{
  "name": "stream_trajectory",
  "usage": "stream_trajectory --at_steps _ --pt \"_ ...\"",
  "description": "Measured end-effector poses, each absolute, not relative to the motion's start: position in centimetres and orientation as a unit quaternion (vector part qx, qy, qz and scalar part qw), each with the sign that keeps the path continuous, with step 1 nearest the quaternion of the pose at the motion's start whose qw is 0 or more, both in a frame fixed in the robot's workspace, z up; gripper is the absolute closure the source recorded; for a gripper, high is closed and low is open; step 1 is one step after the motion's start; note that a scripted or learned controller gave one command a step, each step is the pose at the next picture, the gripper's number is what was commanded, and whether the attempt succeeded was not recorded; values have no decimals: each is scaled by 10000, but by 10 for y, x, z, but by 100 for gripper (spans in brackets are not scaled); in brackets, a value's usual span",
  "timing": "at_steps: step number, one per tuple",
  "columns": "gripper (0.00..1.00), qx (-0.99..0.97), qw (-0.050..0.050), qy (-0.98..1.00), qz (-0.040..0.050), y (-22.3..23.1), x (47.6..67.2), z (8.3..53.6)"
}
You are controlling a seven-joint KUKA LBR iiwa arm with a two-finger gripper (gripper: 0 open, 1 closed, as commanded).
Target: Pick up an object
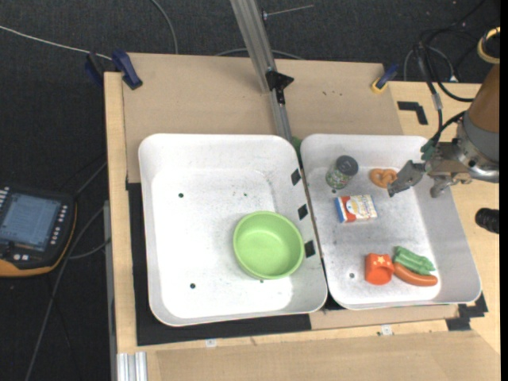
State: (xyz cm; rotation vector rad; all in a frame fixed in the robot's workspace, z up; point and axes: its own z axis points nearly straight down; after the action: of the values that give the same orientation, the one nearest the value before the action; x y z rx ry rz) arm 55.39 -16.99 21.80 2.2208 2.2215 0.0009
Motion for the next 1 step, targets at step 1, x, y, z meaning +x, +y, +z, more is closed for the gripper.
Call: stream_trajectory --at_steps 1 --pt "0 7073 -14 7070 -10 -179 553 170"
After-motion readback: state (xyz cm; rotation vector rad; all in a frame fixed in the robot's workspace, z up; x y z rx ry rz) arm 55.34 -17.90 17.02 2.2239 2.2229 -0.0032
